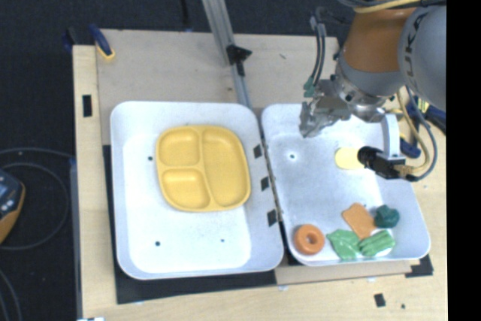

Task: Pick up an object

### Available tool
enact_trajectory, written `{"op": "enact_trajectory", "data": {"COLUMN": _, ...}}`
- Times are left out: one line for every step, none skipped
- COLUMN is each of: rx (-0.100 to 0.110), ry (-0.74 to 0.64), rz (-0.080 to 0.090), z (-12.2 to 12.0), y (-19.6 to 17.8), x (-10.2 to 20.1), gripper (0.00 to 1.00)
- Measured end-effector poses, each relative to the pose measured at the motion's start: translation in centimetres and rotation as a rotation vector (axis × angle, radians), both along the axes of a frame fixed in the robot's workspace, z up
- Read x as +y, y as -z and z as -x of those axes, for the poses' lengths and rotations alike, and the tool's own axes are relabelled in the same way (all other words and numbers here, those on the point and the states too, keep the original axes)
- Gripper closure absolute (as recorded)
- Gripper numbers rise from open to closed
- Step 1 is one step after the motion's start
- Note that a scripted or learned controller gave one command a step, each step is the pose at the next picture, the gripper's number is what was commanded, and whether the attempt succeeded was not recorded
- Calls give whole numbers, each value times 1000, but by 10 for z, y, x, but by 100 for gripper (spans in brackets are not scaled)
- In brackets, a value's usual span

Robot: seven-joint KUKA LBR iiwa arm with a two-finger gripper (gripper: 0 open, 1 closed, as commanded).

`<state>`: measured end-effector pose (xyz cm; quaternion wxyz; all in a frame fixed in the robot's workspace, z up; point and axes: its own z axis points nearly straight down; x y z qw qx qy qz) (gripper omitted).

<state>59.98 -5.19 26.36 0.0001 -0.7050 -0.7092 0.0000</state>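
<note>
Claw, finger state impossible to tell, poised over bare bin floor; toys lie well below-right, so descending here risks grasping nothing.

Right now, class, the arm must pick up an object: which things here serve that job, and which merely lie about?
Job:
gripper
orange ring
orange block
green pieces
dark green lump
yellow disc

Lying about:
yellow divided plate
left bin
metal pole
</note>
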Motion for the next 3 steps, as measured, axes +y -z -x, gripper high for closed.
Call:
{"op": "enact_trajectory", "data": {"rx": 0, "ry": -2, "rz": -1, "z": 13, "y": -2, "x": 52, "gripper": 100}}
{"op": "enact_trajectory", "data": {"rx": 1, "ry": -2, "rz": -1, "z": 24, "y": 19, "x": 107, "gripper": 100}}
{"op": "enact_trajectory", "data": {"rx": -1, "ry": 0, "rz": 0, "z": 20, "y": 24, "x": 142, "gripper": 100}}
